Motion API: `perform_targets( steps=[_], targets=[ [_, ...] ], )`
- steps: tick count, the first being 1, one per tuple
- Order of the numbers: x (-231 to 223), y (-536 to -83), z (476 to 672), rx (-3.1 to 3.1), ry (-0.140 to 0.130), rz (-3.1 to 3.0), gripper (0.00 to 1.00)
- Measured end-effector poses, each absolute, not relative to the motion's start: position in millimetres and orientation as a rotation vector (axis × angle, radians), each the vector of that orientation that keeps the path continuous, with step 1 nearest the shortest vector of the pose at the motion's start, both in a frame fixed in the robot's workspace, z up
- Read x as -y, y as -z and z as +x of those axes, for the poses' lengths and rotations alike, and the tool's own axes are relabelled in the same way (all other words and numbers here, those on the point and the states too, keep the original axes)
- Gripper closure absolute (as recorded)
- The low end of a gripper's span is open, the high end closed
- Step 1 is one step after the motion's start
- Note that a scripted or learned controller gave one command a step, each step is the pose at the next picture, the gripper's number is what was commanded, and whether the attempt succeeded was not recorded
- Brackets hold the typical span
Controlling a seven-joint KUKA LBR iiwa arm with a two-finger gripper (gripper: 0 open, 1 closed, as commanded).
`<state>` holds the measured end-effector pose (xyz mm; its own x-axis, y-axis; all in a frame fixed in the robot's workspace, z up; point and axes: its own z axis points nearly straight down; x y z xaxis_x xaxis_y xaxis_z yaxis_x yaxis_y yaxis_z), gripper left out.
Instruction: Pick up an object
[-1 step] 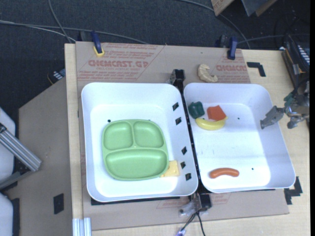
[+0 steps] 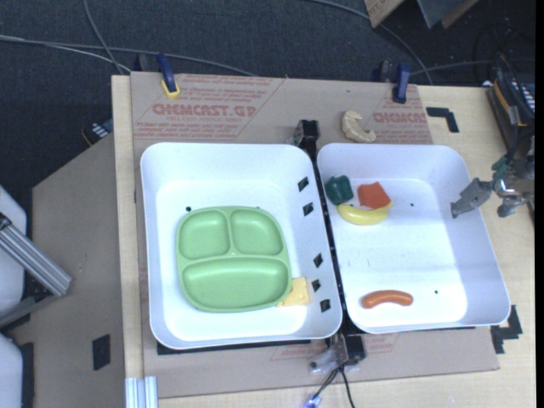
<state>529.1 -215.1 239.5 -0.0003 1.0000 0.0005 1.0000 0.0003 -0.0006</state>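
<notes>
Nearest us in the right bin (image 2: 476, 253) lies an orange sausage-shaped toy (image 2: 388, 298), alone on the white floor close to the front wall. We judge it light, smooth and rounded, likely to roll or squirt out of a pinch, so we would take it across its short width at the middle. There is open floor behind it and to both sides, though the front wall leaves little room on the near side.

In the left bin (image 2: 157, 228) a green divided plate (image 2: 231, 257) lies flat, with a yellow wedge (image 2: 297, 293) touching its right front corner. The plate looks stiff and wide, a poor fit for the jaws unless taken by its rim.

Farther back in the right bin, three small things crowd together near the left wall: a yellow banana (image 2: 364, 215), an orange-red piece (image 2: 374, 195) touching it from behind, and a green piece (image 2: 339, 189) just beside that. They look light and hard, but their closeness leaves little room for a finger on either side.

At the right rim the gripper (image 2: 470, 201) hangs well apart from all of them, carrying nothing; we cannot tell whether its jaws stand apart or together.

Beyond the bins a beige curled piece (image 2: 358, 126) rests on the bench (image 2: 255, 100).
</notes>
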Motion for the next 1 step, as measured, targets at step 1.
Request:
perform_targets(
  steps=[1],
  targets=[
    [218.0,-197.0,527.4,2.217,-0.003,-2.218,0.00]
  ],
)
